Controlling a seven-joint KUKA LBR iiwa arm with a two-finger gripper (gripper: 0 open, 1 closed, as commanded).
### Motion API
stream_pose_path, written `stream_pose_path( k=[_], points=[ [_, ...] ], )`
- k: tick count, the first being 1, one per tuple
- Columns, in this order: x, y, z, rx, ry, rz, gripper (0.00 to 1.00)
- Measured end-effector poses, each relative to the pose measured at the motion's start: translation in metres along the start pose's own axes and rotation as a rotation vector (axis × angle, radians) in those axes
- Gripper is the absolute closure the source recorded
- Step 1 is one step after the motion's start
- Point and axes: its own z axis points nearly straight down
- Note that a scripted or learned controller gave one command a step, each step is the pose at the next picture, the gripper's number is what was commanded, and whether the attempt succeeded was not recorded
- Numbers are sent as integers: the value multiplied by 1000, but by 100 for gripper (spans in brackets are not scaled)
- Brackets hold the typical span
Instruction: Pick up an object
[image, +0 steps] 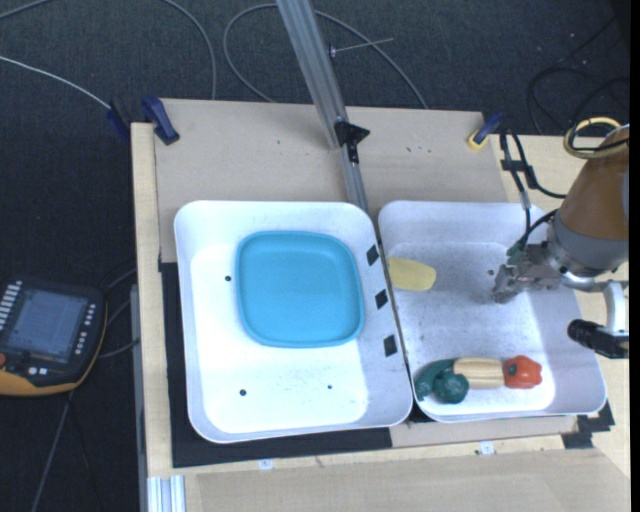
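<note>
The right bin (440, 320) holds a pale yellow flat piece (411, 274) near its left wall. Along its front edge lie a dark green lump (442, 384), a tan roll (478, 373) and a red tomato-like piece (522, 372) in a row. My gripper (510, 279) hangs low over the bin's right half, well to the right of the yellow piece and above the row. Nothing shows between its fingers.
A blue square plate (299, 288) rests in the left bin (205, 370). A metal pole (322, 75) slants down from the back to the gap between the bins. Cables lie on the dark floor behind, and a handheld controller (45, 335) sits at the left.
</note>
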Motion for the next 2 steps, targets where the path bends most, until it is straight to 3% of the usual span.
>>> stream_pose_path(
  k=[2],
  points=[
    [-3,2,-105,-3,-1,0,100]
  ],
)
